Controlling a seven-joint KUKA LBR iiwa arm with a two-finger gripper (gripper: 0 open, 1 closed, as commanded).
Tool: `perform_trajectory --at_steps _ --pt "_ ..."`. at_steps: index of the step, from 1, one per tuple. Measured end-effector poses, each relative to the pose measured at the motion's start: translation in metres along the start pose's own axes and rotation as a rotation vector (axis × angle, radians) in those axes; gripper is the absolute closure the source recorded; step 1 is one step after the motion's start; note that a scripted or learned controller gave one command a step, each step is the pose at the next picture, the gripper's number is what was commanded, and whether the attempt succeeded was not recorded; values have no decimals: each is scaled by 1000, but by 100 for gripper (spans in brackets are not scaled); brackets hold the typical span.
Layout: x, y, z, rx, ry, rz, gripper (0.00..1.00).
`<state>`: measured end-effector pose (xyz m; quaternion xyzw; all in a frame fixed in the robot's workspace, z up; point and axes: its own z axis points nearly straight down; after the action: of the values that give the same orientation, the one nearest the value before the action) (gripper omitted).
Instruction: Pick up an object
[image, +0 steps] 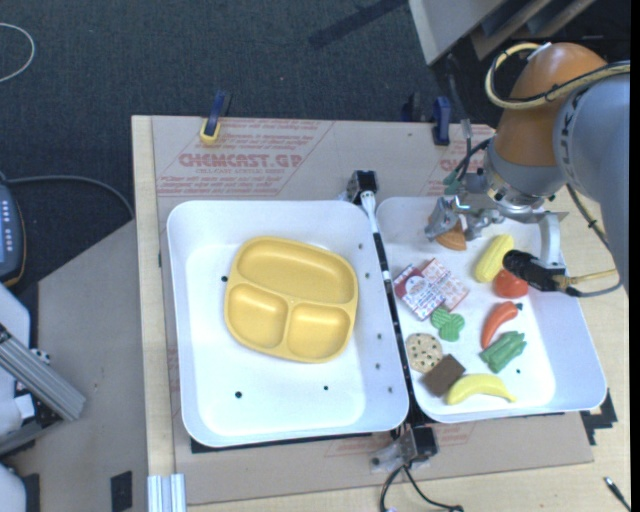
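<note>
Camera view: gripper (450, 222) at the right bin's (575, 385) upper left, an orange item (453, 240) just beneath, grip impossible to tell, lemon (492, 258), packet (430, 288) and tomato (510, 285) crowding close.

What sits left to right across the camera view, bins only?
Yellow three-compartment plastic tray → round chocolate-chip cookie → red-and-white snack packet → yellow toy banana → orange-red toy carrot.
</note>
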<state>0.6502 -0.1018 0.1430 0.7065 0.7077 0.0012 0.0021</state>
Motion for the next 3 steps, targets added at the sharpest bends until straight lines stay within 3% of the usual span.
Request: perform_trajectory --at_steps 1,2,3 --pt "0 9 -62 -4 -1 0 100" --pt "0 10 -83 0 0 1 100" --pt "40 -22 -88 8 3 -2 100"
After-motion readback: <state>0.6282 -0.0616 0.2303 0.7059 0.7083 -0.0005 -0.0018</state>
